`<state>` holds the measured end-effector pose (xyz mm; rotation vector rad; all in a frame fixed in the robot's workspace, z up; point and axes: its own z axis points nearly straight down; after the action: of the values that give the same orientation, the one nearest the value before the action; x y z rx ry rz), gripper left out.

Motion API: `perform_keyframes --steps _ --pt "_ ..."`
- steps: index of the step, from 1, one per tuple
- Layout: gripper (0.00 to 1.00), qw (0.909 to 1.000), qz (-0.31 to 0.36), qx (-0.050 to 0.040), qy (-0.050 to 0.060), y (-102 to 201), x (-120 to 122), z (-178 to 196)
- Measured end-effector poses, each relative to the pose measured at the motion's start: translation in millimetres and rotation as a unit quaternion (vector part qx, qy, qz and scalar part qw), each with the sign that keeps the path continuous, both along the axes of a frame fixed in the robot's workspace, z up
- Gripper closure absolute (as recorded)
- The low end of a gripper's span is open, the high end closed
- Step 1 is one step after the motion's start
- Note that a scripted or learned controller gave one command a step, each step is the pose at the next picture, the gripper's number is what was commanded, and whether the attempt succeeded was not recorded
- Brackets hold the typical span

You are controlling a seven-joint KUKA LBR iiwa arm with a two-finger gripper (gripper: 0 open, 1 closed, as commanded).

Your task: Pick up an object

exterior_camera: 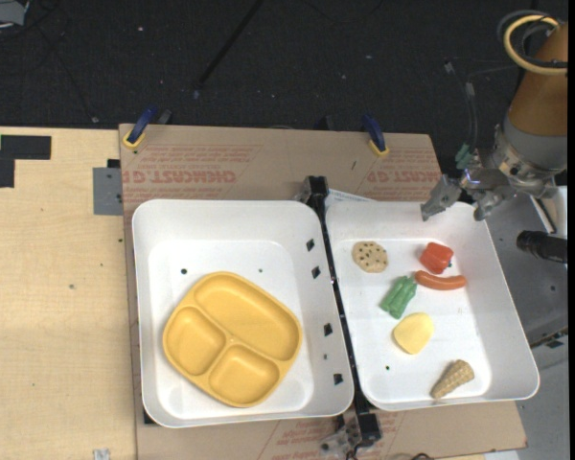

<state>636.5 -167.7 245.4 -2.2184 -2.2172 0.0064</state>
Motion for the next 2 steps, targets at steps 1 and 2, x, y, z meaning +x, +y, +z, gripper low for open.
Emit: perform_keyframes --steps 1,2 --pt "0.00 1.0000 0.000 -0.0005 -0.003 0.0 1.2 3.7" --pt "0.00 1.0000 0.000 -0.0003 -0.001 -5.2 -2.0 -40.7"
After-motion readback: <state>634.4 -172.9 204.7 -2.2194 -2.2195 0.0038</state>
